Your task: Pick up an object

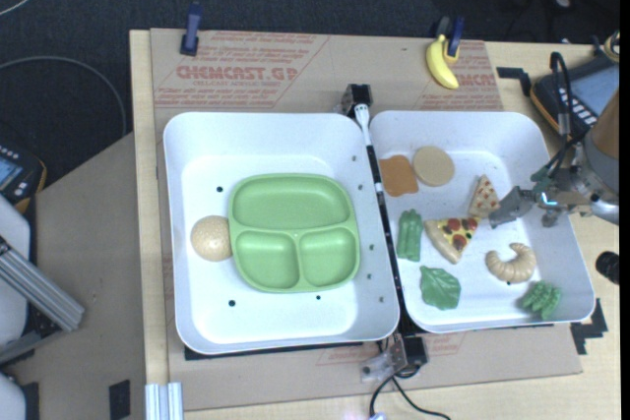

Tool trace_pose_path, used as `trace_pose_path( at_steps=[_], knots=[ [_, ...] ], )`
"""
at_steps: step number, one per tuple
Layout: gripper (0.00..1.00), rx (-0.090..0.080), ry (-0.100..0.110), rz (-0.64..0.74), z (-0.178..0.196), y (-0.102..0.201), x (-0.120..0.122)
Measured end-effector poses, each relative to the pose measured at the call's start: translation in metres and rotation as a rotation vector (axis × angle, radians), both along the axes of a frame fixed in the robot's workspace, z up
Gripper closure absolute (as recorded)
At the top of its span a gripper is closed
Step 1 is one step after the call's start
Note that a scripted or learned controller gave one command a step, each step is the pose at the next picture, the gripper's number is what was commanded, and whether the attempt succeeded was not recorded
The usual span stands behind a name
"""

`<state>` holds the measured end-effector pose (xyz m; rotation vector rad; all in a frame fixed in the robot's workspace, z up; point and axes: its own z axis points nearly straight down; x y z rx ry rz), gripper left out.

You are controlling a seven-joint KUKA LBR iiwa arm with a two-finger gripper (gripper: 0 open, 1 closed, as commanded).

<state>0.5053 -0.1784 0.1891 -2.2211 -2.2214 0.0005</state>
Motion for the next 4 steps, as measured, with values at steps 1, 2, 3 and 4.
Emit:
trace_pose_path(
  at_steps=[1, 2, 3, 4],
  knots=[
    [1.0, -0.001, -0.003, 0.001, 0.011, 0.0, 0.001],
    [1.0, 0.002, -0.002, 0.004, 0.049, 0.053, -0.026],
    [1.0, 0.0, -0.002, 0.001, 0.057, 0.051, -0.025],
    [1.0, -0.001, -0.005, 0.002, 0.067, 0.051, -0.025]
  ],
)
